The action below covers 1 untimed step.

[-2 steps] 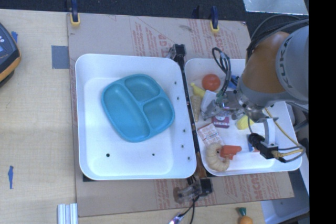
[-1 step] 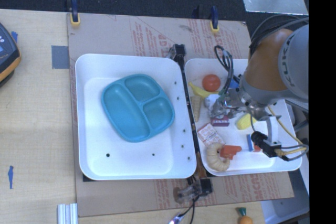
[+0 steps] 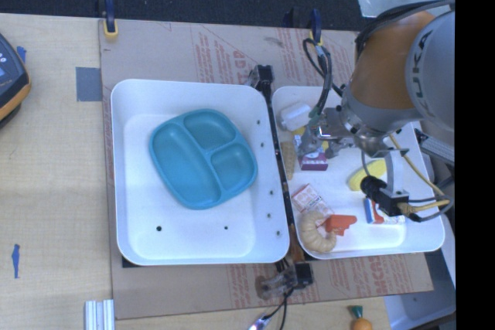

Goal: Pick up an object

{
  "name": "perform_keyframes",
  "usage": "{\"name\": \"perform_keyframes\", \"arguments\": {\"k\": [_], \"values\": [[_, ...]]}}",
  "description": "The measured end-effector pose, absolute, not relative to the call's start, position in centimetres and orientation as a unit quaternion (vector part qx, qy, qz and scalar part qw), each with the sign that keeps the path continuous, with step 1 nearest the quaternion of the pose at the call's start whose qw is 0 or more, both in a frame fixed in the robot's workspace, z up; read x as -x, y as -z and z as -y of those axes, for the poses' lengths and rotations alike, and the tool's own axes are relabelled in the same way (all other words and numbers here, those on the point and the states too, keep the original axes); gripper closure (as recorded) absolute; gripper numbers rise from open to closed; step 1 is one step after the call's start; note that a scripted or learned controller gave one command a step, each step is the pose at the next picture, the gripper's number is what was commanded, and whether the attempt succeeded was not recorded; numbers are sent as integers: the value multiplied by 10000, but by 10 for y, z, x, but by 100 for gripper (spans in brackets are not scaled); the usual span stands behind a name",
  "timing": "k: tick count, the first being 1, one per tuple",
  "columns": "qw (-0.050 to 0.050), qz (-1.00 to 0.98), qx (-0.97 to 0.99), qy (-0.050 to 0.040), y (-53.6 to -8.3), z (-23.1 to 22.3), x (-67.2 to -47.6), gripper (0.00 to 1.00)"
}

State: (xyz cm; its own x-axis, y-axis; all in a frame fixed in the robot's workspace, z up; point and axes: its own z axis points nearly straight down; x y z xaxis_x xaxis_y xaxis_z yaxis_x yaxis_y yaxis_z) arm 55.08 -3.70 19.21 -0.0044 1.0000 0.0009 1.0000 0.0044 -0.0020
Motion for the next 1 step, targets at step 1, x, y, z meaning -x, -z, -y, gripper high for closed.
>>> {"name": "perform_keyframes", "arguments": {"k": [1], "values": [[21,7087,7056,-12,-240,-10,-491,100]]}}
